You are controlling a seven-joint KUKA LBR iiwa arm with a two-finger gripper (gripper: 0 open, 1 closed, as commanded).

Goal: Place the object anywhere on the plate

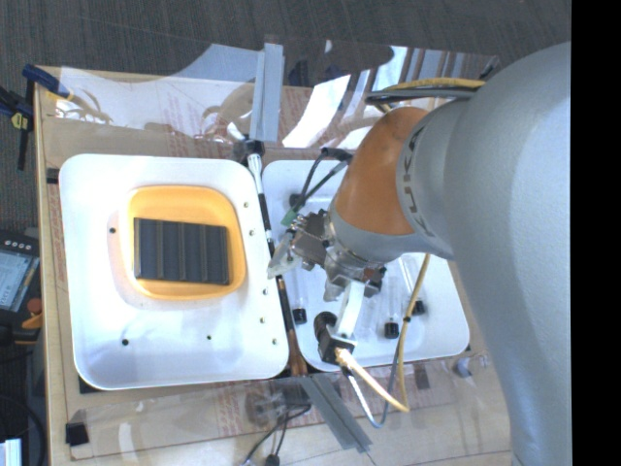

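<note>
My grey arm (524, 212) holds the pincer (309, 250), spread or pressed together I cannot tell, low over one bin (441, 330), while the dark ribbed object (184, 250) lies well apart from it on the yellow plate (146, 202) in the neighbouring bin (97, 343), so placing looks done and next I need only lift clear.

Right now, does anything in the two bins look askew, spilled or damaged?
Nothing stands out. The yellow plate lies flat in the left bin, a dark ribbed slab square on it; the arm hangs over the right bin.
</note>
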